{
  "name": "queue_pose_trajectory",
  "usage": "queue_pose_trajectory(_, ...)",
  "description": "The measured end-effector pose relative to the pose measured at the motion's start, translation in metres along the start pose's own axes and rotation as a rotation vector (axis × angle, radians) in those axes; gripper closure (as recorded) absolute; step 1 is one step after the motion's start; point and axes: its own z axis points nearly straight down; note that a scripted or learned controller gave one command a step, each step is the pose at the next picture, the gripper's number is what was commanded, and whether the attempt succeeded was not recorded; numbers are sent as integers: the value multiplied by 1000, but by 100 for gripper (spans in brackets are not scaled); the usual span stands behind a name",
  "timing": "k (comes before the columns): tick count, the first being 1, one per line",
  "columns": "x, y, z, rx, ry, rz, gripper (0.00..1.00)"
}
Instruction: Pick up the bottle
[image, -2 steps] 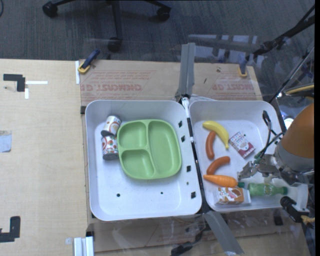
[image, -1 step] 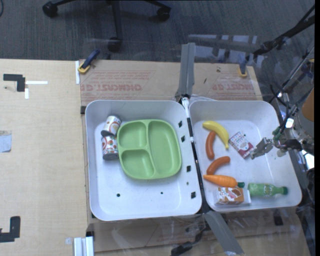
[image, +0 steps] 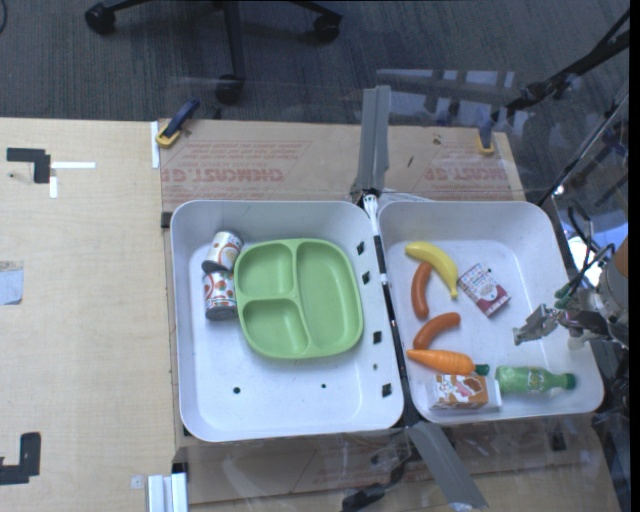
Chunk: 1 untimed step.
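Two shallow white bins are seen side by side on the bench (image: 80, 330), viewed from above at a slant. In the right bin (image: 520, 225), the green bottle (image: 535, 379) is shown lying on its side at the lower right, its cap pointing toward the frame's right edge, just beside a small orange carton (image: 463, 391) to its left. The hand (image: 545, 323) is pictured at the right edge of the frame, above the bottle and apart from it, with nothing seen between its fingers; whether it is spread wide or narrow cannot be told. Also gathered in the right bin are a banana (image: 436, 264), two sausages (image: 421, 288), a carrot (image: 441, 360) and a red-and-white packet (image: 484, 289). In the left bin (image: 290, 410), a green divided plate (image: 300, 297) is set at the centre, with two cans (image: 222, 272) lying just to its left.
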Motion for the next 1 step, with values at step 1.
queue_pose_trajectory(1,8,0,-111,-3,-2,68,0)
